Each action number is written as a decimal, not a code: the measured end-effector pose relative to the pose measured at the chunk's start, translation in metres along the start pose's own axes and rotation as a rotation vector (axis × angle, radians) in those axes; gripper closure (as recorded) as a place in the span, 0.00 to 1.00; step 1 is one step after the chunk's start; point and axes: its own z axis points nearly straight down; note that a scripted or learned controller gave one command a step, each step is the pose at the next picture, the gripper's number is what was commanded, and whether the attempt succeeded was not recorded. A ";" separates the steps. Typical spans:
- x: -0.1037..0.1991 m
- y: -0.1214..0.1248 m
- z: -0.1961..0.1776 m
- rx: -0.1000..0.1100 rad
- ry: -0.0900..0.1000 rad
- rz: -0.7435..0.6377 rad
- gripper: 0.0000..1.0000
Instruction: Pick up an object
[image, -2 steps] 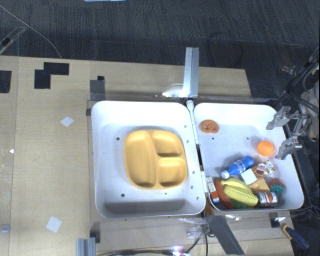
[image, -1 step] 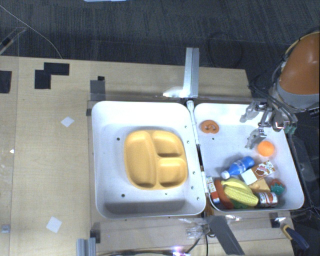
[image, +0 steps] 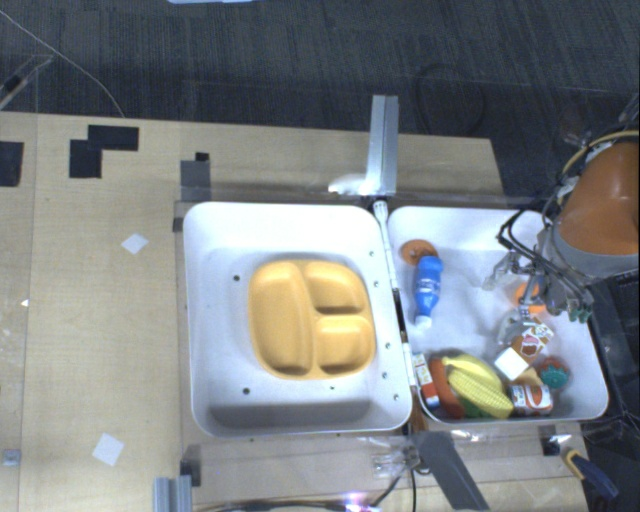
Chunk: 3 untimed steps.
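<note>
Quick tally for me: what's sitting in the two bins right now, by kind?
Yellow divided tray: 1, in the left bin
Blue bottle: 1, in the right bin
Yellow corn cob: 1
Other small items, too cluttered to name: about 5
Total: about 8

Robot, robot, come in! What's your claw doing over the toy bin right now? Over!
Gripper low over right bin, fingers unclear. Nothing seen held. Corn, blue bottle lying loose. Yellow tray in left bin.

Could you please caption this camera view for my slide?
Arm over right bin of toys; yellow tray in left bin.
</note>
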 end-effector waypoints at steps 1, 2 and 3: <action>0.047 -0.015 0.014 0.000 -0.006 0.294 0.00; 0.087 -0.017 -0.023 0.002 0.005 0.516 0.00; 0.088 -0.021 0.003 0.003 0.008 0.861 0.00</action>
